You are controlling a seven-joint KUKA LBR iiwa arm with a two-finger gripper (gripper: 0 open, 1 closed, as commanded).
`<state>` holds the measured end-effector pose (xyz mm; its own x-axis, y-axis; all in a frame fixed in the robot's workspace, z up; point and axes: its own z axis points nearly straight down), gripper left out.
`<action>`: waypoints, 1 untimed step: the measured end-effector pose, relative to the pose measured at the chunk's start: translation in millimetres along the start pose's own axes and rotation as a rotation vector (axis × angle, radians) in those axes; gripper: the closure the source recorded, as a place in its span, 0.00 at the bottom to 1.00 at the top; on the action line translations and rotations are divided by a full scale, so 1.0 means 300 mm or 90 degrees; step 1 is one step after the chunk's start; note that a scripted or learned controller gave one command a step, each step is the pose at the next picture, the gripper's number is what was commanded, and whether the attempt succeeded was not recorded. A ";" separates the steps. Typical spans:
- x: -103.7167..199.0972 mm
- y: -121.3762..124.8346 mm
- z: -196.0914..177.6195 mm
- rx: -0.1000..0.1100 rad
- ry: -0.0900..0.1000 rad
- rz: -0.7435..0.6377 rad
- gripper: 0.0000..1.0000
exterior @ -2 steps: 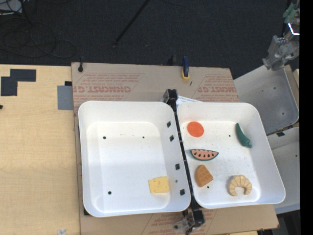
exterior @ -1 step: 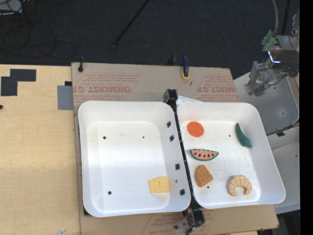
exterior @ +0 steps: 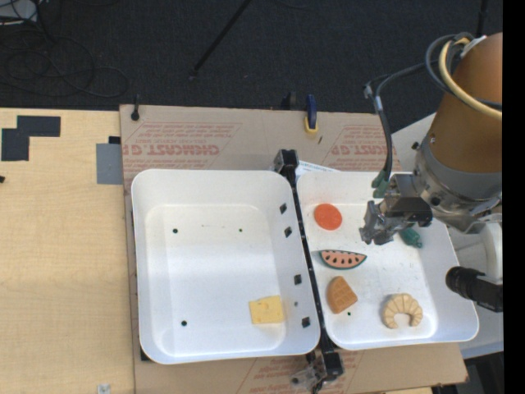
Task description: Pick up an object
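Note:
My gripper (exterior: 377, 230) hangs over the upper middle of the right bin (exterior: 447, 331), coming down from the grey and orange arm at the right. A small green thing (exterior: 411, 238) lies close to its right side. Left of the gripper sits an orange-red disc (exterior: 328, 216). Below and left of it lies a watermelon slice (exterior: 342, 258). Nearer the front are a brown bread piece (exterior: 341, 294) and a pale croissant (exterior: 402, 310). I see nothing held in the gripper.
The left bin (exterior: 156, 220) holds a yellow cheese block (exterior: 267, 310) near its front right corner. A black divider with clips (exterior: 297, 245) runs between the two bins. Both stand on a cardboard sheet (exterior: 205, 142).

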<state>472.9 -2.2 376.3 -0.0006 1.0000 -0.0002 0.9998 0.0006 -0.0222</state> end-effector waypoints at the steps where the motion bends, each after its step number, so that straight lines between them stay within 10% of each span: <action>1: 0.188 0.040 0.292 -0.005 0.000 -0.003 1.00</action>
<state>483.0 54.1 288.3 -0.0051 1.0000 0.0000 0.9999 0.0051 -0.0150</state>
